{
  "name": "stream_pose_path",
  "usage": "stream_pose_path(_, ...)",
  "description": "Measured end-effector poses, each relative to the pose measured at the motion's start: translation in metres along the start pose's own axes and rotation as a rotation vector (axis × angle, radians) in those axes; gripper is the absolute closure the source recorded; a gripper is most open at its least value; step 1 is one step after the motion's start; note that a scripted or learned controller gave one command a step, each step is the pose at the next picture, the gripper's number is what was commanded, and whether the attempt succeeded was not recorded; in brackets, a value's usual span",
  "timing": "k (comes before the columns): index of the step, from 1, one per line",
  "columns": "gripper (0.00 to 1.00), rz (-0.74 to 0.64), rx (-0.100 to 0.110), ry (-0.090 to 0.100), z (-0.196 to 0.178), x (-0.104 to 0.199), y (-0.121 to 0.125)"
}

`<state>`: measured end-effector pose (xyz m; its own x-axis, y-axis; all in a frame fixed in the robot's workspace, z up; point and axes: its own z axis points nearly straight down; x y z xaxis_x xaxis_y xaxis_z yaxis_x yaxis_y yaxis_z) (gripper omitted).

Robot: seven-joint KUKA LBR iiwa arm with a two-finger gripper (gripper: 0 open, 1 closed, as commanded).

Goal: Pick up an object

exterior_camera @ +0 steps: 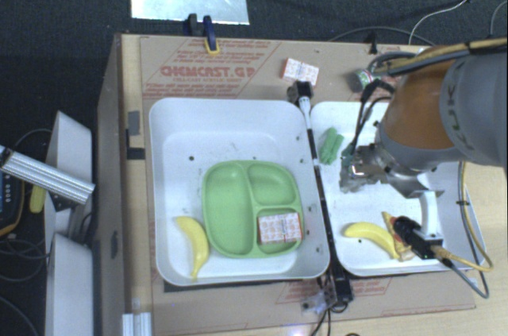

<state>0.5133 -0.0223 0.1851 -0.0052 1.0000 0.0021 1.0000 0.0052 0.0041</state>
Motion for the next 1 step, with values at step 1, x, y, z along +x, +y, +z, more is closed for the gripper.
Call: stream_pose_path(1, 1.0, 0.002, 0.0, -0.003, -0.0698, -0.0269, 0.0438)
